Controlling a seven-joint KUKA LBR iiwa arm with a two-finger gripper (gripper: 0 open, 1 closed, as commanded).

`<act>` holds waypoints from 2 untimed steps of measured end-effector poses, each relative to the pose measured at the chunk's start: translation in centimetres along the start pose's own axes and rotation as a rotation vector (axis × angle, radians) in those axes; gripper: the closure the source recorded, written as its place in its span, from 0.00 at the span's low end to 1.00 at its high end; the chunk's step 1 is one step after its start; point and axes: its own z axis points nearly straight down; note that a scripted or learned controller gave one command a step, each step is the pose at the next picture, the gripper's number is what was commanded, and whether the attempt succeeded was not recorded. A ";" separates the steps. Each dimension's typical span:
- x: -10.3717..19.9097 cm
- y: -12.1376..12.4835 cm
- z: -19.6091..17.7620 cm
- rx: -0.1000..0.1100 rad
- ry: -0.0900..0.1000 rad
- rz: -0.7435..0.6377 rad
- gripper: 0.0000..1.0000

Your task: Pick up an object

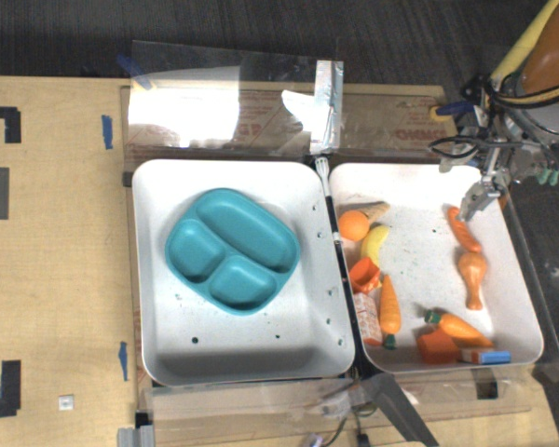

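Metal fingers of the gripper (485,192) are seen at the upper right of the right bin (419,222), spread and holding nothing, just above an orange carrot-like piece (463,232). For a sound grasp, the fingers should be lowered astride that piece, clear of the drumstick (472,275) below it, then pressed together.

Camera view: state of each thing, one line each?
Teal divided plate: upright in left bin, compartments bare.
Right bin: holds toy food.
Orange: beside lemon, at divider.
Carrot: lying flat.
Drumstick: lying flat.
Gripper: over right bin's far right corner, nothing visibly held.
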 end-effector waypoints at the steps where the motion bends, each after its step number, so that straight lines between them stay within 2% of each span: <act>1: 1.2 -4.7 6.7 -0.002 0.007 0.049 0.00; 2: 1.4 -4.6 13.4 0.002 -0.003 0.043 0.00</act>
